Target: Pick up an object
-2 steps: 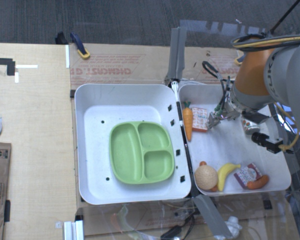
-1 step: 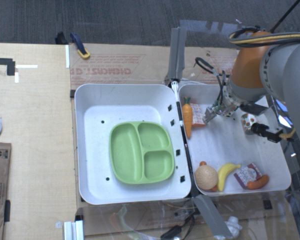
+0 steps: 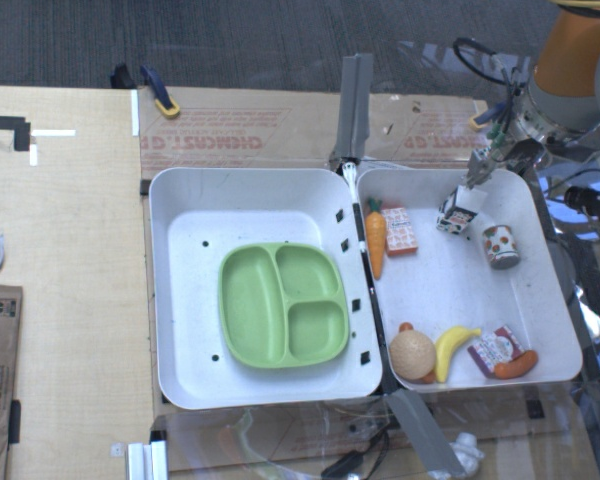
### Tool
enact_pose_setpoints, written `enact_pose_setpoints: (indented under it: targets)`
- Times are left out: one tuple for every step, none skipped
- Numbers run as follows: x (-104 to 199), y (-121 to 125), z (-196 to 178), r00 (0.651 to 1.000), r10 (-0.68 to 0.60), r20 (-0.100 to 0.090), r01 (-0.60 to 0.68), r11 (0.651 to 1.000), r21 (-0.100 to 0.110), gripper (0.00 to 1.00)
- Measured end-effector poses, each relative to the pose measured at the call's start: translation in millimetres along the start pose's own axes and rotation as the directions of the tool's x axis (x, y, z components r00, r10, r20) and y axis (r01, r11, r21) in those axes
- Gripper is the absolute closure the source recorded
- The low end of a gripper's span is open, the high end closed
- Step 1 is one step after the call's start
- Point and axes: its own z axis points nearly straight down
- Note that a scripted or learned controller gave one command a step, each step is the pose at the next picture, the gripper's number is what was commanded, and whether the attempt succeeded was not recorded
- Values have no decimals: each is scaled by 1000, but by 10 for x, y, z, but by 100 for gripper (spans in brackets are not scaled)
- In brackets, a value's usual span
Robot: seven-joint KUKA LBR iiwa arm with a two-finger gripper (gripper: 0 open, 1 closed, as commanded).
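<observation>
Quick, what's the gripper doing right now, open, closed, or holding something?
Gripper: over the right bin's far corner, just above a small carton; cannot be told whether it is open or closed, and no hold on the carton is visible.

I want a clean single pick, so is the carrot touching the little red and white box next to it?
Touching. The camera view shows the carrot lying against the left edge of the box, with no white bin floor between them.

We see a dark grey carpeted floor (image 3: pixel 280 18) beyond the table (image 3: pixel 60 268), whose pale wood top carries a brown cardboard sheet (image 3: pixel 250 128) with red lettering under even light.
</observation>
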Motion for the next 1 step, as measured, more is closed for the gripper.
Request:
enact_pose_setpoints:
  targets:
    - [148,-216,168,994,-107,-2,107,994,2,100]
